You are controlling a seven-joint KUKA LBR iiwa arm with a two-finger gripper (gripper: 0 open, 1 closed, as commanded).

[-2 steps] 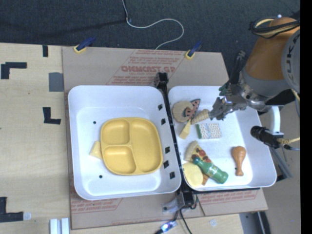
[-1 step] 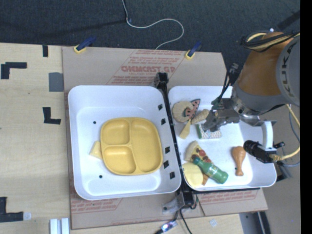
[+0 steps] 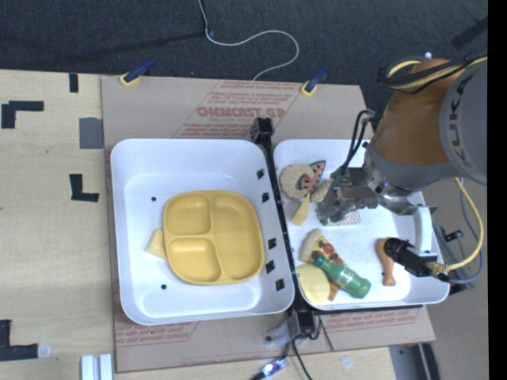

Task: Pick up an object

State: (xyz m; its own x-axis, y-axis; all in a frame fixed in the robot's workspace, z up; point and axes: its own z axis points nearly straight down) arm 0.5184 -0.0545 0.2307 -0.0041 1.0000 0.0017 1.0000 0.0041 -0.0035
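one green bottle (image 3: 346, 276), red label perhaps, lying tilted in right bin (image 3: 424, 293)

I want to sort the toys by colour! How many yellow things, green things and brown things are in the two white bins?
Yellow: 2, the divided plate and the flat piece poking out beside it.
Green: 1, the bottle.
Brown: 1, the drumstick.
Total: 4
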